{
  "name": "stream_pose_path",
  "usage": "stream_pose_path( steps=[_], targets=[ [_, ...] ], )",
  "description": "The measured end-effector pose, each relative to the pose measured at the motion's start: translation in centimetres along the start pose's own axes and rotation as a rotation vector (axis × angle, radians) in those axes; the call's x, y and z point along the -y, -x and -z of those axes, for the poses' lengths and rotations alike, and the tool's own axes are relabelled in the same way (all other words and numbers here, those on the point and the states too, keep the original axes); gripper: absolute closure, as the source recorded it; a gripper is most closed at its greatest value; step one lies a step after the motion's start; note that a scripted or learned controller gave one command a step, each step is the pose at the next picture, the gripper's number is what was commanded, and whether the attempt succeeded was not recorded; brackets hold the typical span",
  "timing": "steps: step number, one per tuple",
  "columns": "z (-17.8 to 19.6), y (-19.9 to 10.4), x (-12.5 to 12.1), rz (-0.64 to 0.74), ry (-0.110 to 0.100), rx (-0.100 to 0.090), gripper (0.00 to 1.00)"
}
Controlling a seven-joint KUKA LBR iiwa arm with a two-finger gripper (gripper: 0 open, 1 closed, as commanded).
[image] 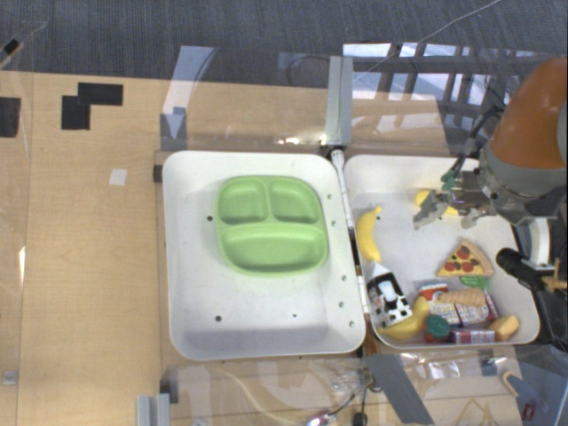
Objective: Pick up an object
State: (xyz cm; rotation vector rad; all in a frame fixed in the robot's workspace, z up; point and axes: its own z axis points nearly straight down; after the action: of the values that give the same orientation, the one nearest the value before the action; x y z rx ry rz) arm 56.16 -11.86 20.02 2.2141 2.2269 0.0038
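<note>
The pincer [446,207] hangs open and empty over the right bin [390,180]; the banana [367,234] lies just beside it. It should centre over the fruit before closing.

No legible text, labels, brands or numbers on any item, printing on small packets [461,309] in right bin [390,180] too small to read

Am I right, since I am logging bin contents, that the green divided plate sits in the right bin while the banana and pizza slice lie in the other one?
Not quite. The camera view shows the green divided plate in the left bin. The banana and pizza slice lie in the other one, the right bin.
</note>
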Motion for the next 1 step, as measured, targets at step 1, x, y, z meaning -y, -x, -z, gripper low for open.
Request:
stream_pose_path(
  steps=[1],
  targets=[
    [-8.65, 6.21, -9.58, 0.105, 0.002, 0.002, 0.00]
  ],
)
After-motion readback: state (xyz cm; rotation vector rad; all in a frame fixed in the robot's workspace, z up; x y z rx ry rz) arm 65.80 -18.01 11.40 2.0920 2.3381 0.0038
